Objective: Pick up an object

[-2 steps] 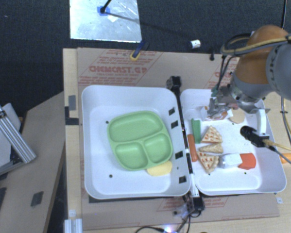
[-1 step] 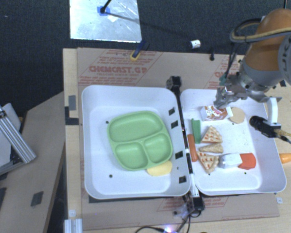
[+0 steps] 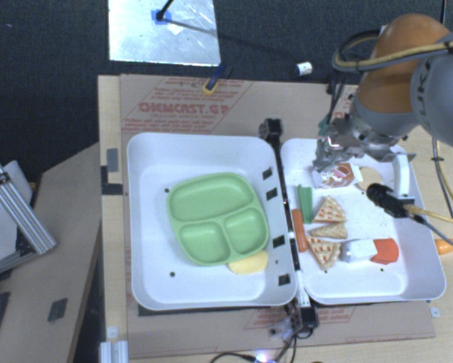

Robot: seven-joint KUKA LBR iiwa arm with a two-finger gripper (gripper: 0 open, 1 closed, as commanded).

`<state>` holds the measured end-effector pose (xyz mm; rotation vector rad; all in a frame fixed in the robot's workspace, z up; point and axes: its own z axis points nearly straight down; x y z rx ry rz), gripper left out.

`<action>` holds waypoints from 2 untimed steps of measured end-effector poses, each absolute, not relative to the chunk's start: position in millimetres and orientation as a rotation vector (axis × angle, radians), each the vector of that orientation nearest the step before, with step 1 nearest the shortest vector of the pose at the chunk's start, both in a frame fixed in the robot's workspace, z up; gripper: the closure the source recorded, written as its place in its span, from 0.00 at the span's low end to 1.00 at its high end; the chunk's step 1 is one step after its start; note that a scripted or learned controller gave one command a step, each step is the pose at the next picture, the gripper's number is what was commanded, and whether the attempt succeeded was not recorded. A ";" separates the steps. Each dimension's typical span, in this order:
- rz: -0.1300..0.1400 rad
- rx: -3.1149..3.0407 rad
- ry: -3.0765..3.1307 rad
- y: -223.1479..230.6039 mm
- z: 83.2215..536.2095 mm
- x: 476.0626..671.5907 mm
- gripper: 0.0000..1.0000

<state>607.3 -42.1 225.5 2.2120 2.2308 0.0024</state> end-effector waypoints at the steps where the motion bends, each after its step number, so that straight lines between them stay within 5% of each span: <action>1: 0.004 2.210 2.233 11.7 228.9 608.4 1.00; 2: 0.003 2.212 2.232 60.0 235.6 598.5 1.00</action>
